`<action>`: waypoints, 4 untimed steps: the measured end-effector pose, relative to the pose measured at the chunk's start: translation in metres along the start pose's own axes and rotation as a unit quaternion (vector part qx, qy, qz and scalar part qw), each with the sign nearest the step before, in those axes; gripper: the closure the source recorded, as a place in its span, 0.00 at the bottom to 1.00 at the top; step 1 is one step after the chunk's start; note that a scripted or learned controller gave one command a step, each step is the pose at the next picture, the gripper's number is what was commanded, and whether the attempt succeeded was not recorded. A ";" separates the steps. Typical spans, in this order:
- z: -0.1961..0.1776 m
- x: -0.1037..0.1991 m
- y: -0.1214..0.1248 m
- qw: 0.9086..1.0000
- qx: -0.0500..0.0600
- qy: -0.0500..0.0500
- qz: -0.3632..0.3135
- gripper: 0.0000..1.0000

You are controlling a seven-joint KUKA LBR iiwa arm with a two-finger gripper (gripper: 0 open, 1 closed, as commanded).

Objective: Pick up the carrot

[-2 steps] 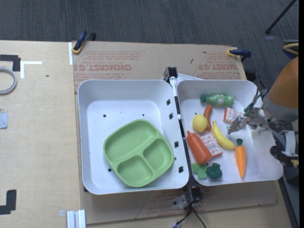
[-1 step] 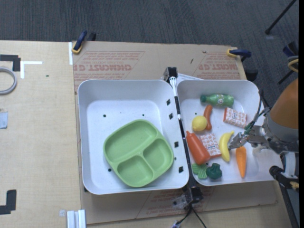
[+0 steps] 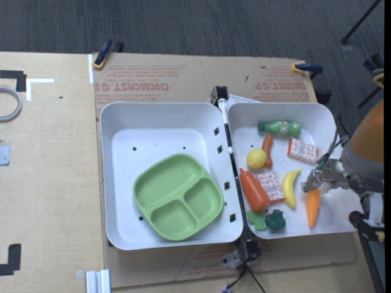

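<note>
1. Nearest the camera is the bottom rim of the two shallow white plastic bins, with a dark clip and cables (image 3: 244, 258) sitting right where they meet.
2. Progress-wise: the pointy orange plastic carrot (image 3: 312, 207) is in the right-hand white bin (image 3: 324, 118), near its right wall toward the near side, tip pointing at the camera. The metal two-finger gripper (image 3: 319, 180) is right on its fat top end, touching or nearly so. Looks to me like the grab is happening but no lift yet, since the carrot seems to lie on the bin floor.
3. Honestly can't tell how wide the pincer is or whether it's really got the carrot; the view is too small and cluttered there.
4. Also in the right bin: a green plastic bottle (image 3: 279, 127) at the far end, a small orange-red sausage-like piece (image 3: 267, 146), a yellow lemon (image 3: 256, 159), two red-and-white snack packets (image 3: 303, 151), a yellow banana (image 3: 290, 187), a red-orange bottle-shaped toy (image 3: 253, 190) and a dark green broccoli-ish piece (image 3: 274, 220).
5. Left-hand white bin (image 3: 122, 163) just holds a light green divided plastic plate (image 3: 178, 196).
</note>
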State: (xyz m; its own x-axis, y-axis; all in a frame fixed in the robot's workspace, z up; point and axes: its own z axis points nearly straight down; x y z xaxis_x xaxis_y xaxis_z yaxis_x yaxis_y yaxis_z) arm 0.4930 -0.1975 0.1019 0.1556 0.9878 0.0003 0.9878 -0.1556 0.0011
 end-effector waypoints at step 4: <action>0.008 0.068 -0.025 0.993 -0.004 -0.003 0.120 0.00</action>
State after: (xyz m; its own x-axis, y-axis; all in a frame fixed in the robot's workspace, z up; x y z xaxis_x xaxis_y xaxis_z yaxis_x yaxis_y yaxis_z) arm 0.4792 -0.1260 0.0938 0.3867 0.9222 -0.0044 0.9222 -0.3867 0.0103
